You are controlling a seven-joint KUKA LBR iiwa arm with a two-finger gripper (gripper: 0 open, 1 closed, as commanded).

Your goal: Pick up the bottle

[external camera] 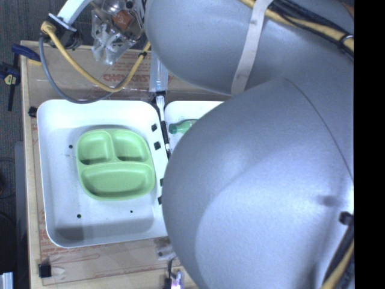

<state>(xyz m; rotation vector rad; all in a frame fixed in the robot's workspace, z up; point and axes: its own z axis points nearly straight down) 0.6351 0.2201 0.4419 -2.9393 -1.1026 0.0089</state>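
The grey KUKA arm (264, 179) looms over the workbench, its broad rounded casing covering most of the right-hand white plastic bin (192, 108), of which a strip of the far rim and the near-left corner show. A pale strap (255, 32) wraps the upper link, and black and yellow cables (313, 11) run along its top edge.

The two-finger gripper (111, 38) hangs well beyond the bins, above the bench's far edge at the upper left of the view. It is a cluster of clear and metal parts with a white fitting (78, 2) at its side; from this angle I cannot tell how its jaws stand, and nothing can be made out between them. A yellow hose (78, 65) and a grey cable (57, 83) loop down from it across the wooden bench top (120, 77).

The slim green plastic bottle (182, 126) lies in the right-hand bin, close to the wall shared with the other bin; a short stretch of it, near a whitish end, peeks out from beneath the arm's casing. It is well apart from the gripper.

In the left-hand shallow white bin (54, 161) sits a light green, three-compartment plastic tray (114, 164), lying flat near the middle, its two small sections toward the far side and its large section nearer the camera.
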